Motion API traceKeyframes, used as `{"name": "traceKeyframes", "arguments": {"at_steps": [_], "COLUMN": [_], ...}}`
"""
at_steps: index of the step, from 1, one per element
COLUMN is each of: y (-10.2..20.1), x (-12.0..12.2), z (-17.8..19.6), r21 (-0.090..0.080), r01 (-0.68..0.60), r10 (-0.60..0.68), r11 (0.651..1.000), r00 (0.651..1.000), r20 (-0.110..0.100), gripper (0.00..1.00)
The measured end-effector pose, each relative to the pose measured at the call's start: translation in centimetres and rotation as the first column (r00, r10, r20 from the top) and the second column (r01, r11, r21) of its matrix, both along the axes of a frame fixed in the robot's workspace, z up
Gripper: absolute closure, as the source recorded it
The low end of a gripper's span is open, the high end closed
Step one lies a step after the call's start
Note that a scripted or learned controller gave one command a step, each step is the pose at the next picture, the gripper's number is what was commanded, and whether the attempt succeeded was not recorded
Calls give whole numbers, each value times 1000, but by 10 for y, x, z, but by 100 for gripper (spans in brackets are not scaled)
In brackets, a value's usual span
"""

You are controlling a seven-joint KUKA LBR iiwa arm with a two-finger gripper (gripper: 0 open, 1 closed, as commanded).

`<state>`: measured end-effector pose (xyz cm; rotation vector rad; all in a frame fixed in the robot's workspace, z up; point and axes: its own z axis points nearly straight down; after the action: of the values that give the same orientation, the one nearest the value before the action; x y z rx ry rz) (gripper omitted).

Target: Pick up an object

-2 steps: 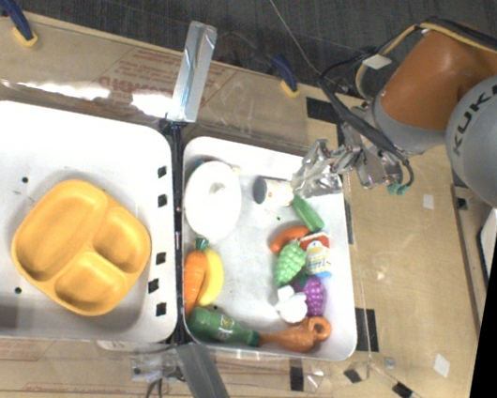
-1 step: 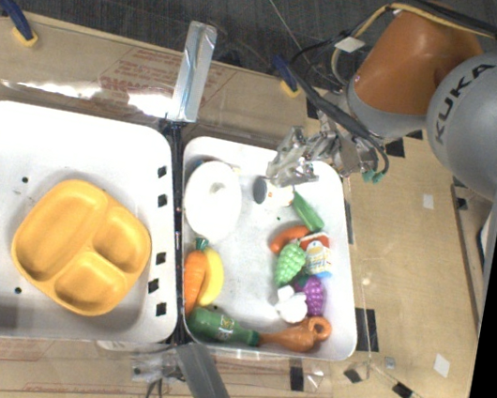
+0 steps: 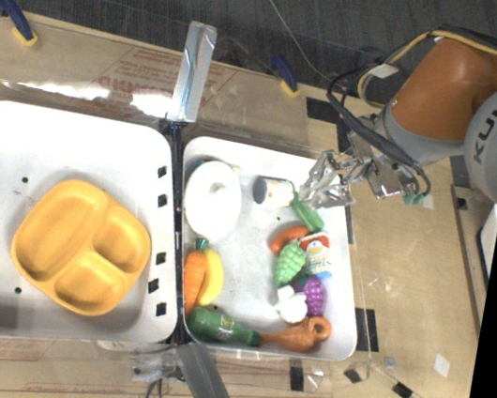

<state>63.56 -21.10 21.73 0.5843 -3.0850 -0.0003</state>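
The gripper [image 3: 331,181] is seen at the upper right corner of the right bin [image 3: 265,160], above a green pepper [image 3: 307,215]; whether it is open or closed cannot be told. Toys are clustered along that bin's right and lower edges. A yellow tray [image 3: 80,245] lies in the left bin [image 3: 13,133].

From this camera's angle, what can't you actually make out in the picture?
- Gripper: small and glinting at the right bin's top rim; whether anything sits in it cannot be told.
- Small toys on the bin's right side: piled together, overlapping, too small to identify individually.
- Green bottle: label too small to read.
- Yellow tray in the left bin: hides the floor under it.
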Motion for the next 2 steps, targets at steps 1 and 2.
{"name": "traceKeyframes", "arguments": {"at_steps": [1, 2], "y": [51, 82], "x": [3, 22], "z": [10, 27], "r21": [1, 0], "r01": [2, -145], "r10": [-2, 145], "r11": [1000, 989], "r00": [1000, 989], "r20": [0, 5], "gripper": [100, 100]}}
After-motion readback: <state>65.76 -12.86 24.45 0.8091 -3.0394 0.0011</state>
